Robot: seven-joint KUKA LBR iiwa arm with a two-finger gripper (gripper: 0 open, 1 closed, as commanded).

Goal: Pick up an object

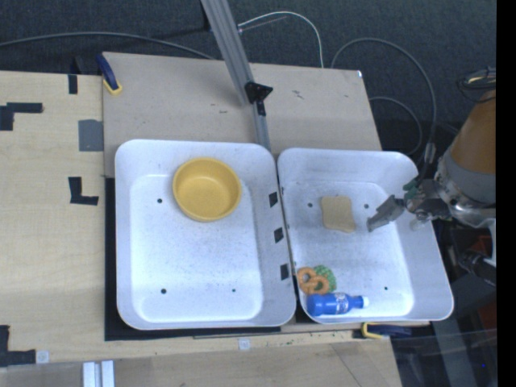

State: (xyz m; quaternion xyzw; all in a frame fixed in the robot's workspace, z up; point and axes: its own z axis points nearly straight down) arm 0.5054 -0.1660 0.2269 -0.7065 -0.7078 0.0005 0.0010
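Note:
In the right bin (419, 293) lies a tan square sponge-like block (338, 214) near the middle. At that bin's front sit a small orange and green toy (315, 279) and a blue bottle (334, 304) lying on its side. A yellow bowl (207, 188) stands upright in the back of the left bin (137, 297). My gripper (385, 214) hangs over the right bin's right side, a little to the right of the tan block, with its dark fingers pointing left. Nothing shows between the fingers.
A slanted grey pole (230, 43) with a black clamp rises behind the bins' shared wall. Cables loop over the dark floor at the back right. A blue and yellow clip (108, 74) sits on the board's back left corner.

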